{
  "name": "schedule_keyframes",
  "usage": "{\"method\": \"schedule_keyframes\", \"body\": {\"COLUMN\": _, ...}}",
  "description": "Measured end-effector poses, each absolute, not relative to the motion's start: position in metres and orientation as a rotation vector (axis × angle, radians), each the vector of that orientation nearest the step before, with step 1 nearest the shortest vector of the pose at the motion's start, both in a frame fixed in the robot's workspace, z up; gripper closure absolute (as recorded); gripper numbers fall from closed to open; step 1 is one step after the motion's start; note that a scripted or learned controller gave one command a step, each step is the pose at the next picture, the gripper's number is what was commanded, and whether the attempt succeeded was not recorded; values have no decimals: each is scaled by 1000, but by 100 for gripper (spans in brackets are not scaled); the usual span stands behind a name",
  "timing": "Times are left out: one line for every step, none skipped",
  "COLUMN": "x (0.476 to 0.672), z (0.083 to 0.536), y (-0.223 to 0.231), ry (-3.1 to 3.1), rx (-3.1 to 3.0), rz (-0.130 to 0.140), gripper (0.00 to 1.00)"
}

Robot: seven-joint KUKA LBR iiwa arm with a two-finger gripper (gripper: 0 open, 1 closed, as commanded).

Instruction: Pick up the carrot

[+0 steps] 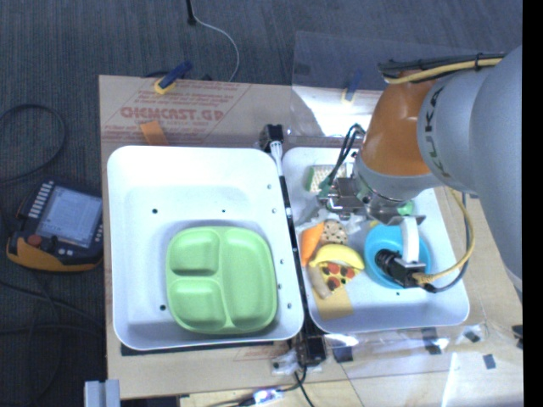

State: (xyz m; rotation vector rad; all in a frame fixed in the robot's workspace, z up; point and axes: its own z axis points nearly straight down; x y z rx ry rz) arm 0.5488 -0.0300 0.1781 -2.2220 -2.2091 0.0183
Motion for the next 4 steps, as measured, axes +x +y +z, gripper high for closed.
{"method": "schedule_keyframes", "body": {"x": 551, "z": 183, "y": -29, "ry": -2216, "rx": -2224, "rz": 6, "gripper": 0}}
{"method": "schedule_keyframes", "body": {"x": 551, "z": 183, "y": -29, "ry": -2216, "rx": -2224, "rz": 6, "gripper": 0}}
{"method": "schedule_keyframes", "body": {"x": 551, "z": 183, "y": -29, "ry": -2216, "rx": -2224, "rz": 6, "gripper": 0}}
{"method": "schedule_keyframes", "body": {"x": 551, "z": 183, "y": -29, "ry": -2216, "rx": -2224, "rz": 6, "gripper": 0}}
